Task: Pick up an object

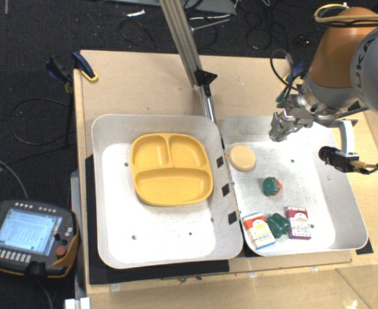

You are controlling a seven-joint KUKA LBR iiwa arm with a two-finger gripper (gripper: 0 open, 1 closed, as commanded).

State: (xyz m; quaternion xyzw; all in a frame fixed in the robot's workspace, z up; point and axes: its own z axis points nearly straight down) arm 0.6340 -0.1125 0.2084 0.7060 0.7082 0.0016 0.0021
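Tool above far edge of right bin; objects lie nearer and left of it.

Tool hangs over right bin, grip state not readable; tan round block just left and nearer, closest candidate; green-red ball nearer still; red-white box, green piece, maroon box clustered at near rim; yellow tray in left bin; path unobstructed.

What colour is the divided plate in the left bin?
The divided plate is yellow all over, clear in the camera view.
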